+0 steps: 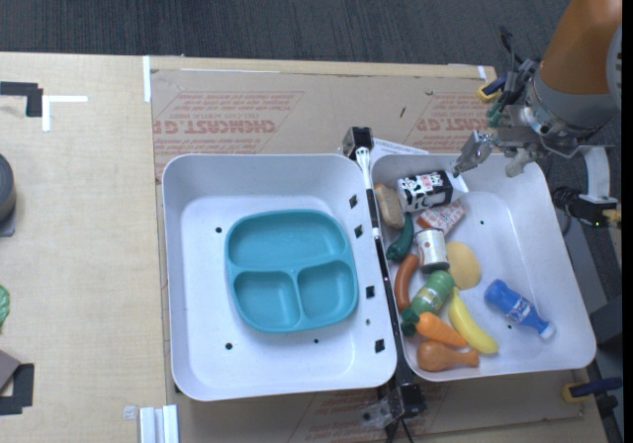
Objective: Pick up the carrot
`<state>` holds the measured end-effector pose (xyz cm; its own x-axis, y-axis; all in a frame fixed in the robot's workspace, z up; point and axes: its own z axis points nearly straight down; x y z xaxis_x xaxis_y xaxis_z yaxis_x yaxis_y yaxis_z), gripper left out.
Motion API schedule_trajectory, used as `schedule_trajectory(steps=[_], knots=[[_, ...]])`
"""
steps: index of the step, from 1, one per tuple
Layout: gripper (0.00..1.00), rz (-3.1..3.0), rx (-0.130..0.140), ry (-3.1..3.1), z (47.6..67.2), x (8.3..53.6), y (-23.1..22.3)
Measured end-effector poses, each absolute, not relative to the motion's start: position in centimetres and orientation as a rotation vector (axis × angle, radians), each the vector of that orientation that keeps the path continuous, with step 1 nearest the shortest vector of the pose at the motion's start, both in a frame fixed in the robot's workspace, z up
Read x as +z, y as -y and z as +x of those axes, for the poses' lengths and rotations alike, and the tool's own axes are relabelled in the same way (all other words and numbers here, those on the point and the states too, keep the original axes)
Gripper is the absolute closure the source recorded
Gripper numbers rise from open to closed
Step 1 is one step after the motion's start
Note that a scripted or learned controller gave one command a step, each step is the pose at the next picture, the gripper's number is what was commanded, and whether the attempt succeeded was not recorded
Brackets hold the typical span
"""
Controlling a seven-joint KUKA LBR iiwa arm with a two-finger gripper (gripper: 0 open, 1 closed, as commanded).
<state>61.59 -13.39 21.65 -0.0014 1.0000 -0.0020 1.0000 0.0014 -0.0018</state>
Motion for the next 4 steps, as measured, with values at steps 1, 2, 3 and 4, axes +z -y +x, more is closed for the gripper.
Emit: schedule_trajectory(steps=[1,2,3,4], knots=[[0.0,2.221,-0.005,-2.223,56.2,26.5,11.1],[0.0,2.006,0.002,-2.413,54.0,9.3,11.6],[0.0,1.845,0.001,-2.541,47.8,9.2,9.9],[0.0,1.23,0.002,-2.888,47.9,9.2,10.4]])
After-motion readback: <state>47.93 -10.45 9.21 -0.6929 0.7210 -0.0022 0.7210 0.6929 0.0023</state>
